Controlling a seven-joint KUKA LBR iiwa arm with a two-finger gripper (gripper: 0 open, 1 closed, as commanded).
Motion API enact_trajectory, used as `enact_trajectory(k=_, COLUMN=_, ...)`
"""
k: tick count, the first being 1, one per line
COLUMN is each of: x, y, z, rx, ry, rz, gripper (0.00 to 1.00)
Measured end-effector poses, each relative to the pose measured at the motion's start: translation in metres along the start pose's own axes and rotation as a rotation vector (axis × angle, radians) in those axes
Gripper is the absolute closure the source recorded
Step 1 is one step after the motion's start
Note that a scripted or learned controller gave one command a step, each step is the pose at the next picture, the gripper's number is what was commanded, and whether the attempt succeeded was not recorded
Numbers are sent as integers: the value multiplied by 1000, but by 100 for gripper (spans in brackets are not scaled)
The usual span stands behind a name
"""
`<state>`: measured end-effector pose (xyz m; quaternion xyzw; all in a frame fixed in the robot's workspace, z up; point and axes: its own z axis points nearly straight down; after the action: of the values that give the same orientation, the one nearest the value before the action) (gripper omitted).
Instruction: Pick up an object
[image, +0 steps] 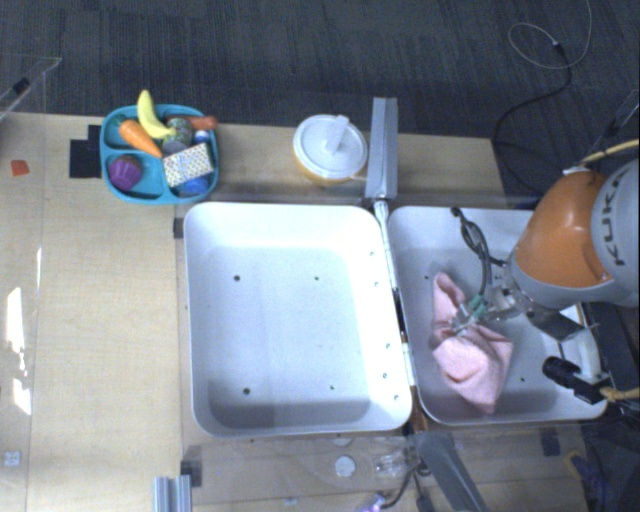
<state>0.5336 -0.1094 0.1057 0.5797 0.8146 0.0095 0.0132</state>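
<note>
Gripper: the two-finger gripper (473, 313) sits low over the cloth; whether its fingers are spread or closed, I cannot tell.
Object: the crumpled pink cloth (466, 345) lies in the right shallow white bin (420, 245), near its left wall.
Contact: gripper and cloth appear to touch at a raised fold; a hold is not confirmed.
Advice: pinch a bunched ridge, not a flat patch, then lift straight up.
Risk: soft fabric may slip out.
Surroundings: the left shallow white bin (290, 225) lies beside; a blue plastic tray of toy food (110, 185) sits far left.
</note>
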Motion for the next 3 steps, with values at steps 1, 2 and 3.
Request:
enact_trajectory(k=1, x=0, y=0, z=0, rx=0, ry=0, rz=0, gripper=0)
enact_trajectory(k=2, x=0, y=4, z=-12, rx=-8, ry=-4, rz=-2, gripper=100)
enact_trajectory(k=3, x=-1, y=3, z=-12, rx=-8, ry=-4, rz=-2, gripper=0)
